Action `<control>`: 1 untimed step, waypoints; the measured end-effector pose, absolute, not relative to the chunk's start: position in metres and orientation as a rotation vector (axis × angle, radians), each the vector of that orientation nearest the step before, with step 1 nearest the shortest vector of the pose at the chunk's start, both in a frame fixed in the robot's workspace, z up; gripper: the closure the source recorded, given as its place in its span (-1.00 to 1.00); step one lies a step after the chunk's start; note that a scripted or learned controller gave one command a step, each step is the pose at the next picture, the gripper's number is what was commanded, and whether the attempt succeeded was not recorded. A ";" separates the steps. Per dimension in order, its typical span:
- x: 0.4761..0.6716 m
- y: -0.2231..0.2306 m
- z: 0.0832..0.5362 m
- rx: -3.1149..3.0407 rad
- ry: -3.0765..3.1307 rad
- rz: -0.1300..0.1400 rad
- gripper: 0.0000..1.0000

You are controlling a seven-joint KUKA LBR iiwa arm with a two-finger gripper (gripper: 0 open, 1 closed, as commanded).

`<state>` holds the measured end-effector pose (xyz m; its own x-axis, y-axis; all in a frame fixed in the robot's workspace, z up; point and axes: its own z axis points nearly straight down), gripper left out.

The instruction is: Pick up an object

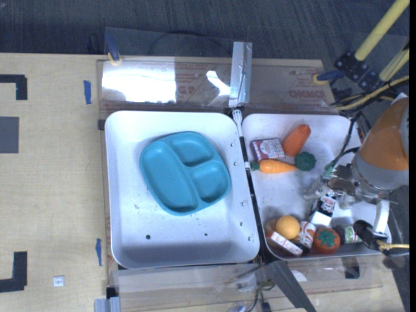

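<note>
No object is lifted yet: the gripper [325,203], its grip state impossible to tell, is lowered into the right bin [338,123] among toy foods [286,155] lying there.

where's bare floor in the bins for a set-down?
Left bin: bare strip along the near wall and left wall, around the blue divided plate. Right bin: small bare patch mid-floor, between the carrot and the yellow ball. Near-right corner is crowded, gripper over it.
</note>
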<state>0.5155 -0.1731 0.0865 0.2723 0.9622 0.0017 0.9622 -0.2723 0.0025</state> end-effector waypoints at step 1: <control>0.517 -0.174 0.097 2.501 1.890 0.006 1.00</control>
